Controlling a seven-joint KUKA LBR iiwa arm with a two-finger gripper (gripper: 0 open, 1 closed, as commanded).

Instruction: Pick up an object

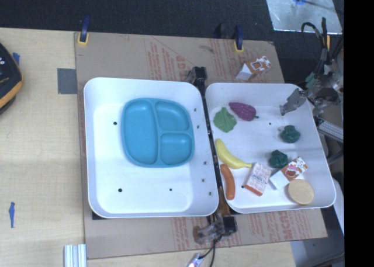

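The right bin [266, 93] holds several toy foods: a purple grape bunch [242, 110], a green leaf [224, 120], a yellow banana [229, 155], an orange sausage [227, 180], two dark green pieces [290, 134] [278, 158], a small red and white carton [257, 179], another packet [294, 168] and a round tan biscuit [300, 191]. My gripper [290, 103] sits at the bin's upper right corner, above its rim, with nothing seen between its fingers.
The left bin [105, 160] carries a blue divided plate [158, 131]. A small carton [255, 68] lies on the cardboard behind the right bin. A yellow and black device [7, 79] sits at the far left edge.
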